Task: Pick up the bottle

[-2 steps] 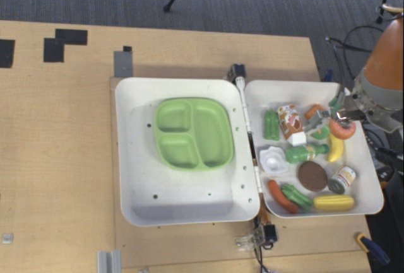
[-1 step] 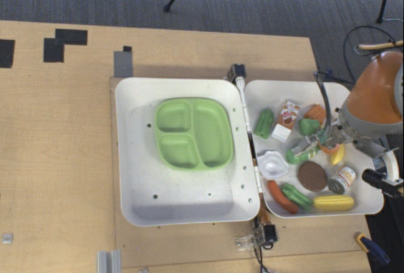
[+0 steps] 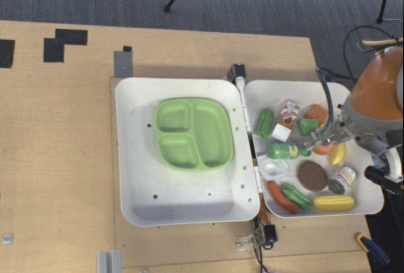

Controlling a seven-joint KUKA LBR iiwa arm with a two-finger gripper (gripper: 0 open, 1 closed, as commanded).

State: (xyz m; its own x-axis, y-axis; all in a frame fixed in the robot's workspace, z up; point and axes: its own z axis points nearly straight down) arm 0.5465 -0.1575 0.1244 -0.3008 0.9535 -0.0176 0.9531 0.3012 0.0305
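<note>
Green bottle [image 3: 282, 151] lies on its side mid right bin [image 3: 372, 205], crowded by toy food; tool [image 3: 325, 134] sits low just right of it near an orange piece [image 3: 322, 149]; can't tell its grip state; left bin [image 3: 132, 202] holds a green tray [image 3: 192, 133], likely the drop spot.

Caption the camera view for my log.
Gripper hovers over the right bin of toy food near the green bottle; green divided tray sits in the left bin.
</note>
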